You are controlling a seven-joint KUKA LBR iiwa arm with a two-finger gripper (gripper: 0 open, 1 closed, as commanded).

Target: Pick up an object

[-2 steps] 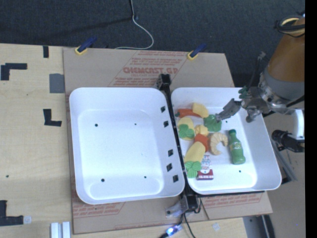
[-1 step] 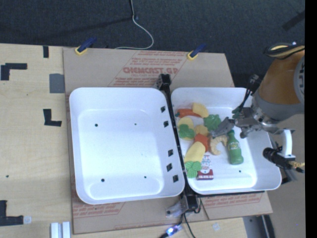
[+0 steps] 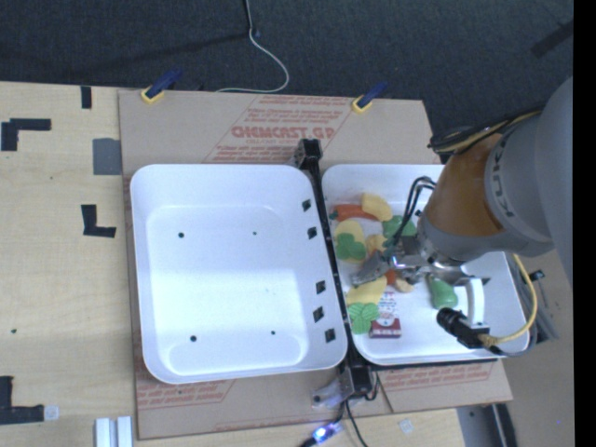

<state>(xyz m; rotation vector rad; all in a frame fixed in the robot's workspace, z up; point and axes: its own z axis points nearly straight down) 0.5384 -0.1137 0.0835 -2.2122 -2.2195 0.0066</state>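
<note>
I see the grey arm with its orange band (image 3: pixel 470 198) reaching into the right shallow white bin (image 3: pixel 507 291); its two-finger gripper (image 3: pixel 386 266) sits low over the heap of small coloured plastic toys (image 3: pixel 368 240) near that bin's left wall; how far it is open, and whether it has hold of anything, I cannot tell; left shallow white bin (image 3: pixel 223 268) alongside, touching; both on a brown cardboard sheet (image 3: pixel 270 128).

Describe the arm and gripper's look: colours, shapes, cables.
The arm is a thick, rounded grey tube with a broad orange band above the wrist. Below it sits a grey metal gripper. A thin black cable loops beside the wrist, a yellow cable curves along the lower side, and a black cylindrical fitting juts out.
</note>
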